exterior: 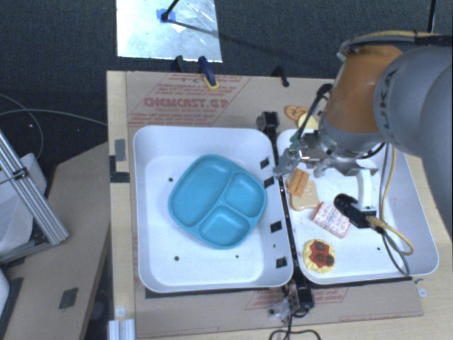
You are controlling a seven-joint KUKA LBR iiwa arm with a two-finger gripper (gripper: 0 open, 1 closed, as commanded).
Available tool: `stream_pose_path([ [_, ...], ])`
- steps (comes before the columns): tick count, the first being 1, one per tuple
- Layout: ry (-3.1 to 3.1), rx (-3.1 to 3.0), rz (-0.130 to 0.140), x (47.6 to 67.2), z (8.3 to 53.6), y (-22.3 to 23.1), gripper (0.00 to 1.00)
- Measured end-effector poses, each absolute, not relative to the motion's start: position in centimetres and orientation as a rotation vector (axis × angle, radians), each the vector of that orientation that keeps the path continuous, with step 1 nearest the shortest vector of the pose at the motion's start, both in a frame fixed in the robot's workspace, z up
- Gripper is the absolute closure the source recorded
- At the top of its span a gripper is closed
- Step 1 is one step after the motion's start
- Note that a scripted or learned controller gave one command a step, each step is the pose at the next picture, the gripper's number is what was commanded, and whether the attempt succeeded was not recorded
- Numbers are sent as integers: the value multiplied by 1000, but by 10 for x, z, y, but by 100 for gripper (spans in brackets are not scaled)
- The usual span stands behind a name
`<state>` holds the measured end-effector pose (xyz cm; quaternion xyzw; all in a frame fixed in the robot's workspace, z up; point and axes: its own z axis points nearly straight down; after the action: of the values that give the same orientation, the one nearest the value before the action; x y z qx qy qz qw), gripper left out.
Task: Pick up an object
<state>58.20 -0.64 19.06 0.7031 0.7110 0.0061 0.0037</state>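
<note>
Reaching in from the right, the grey arm [400, 83] hangs over the right bin [419, 225], its orange band above the bin's far end. The pincer [296, 160] sits low at that bin's near-left corner, close to the wall shared with the left bin [152, 211]. Whether it is open or closed cannot be told from this angle, and nothing can be seen gripped in it.

The things to pick lie in the right bin. An orange waffle [299, 183] sits just below the pincer, so close that contact cannot be judged. It touches or overlaps a pale toast slice [306, 201] beneath it. A red-and-white packet [330, 219] lies just beside the toast on the right. A round pizza [319, 255] with red topping rests near the bin's front edge, apart from the packet. A small pretzel-like piece [294, 112] shows at the far end, partly hidden by the arm.

The left bin holds a blue divided plate [218, 200], lying flat near its middle. Both bins stand on a printed cardboard sheet [184, 98] covering the counter.
</note>
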Motion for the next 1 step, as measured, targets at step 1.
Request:
stream_pose_path([
  [1, 2224, 2213, 7, 580, 196, -11, 100],
])
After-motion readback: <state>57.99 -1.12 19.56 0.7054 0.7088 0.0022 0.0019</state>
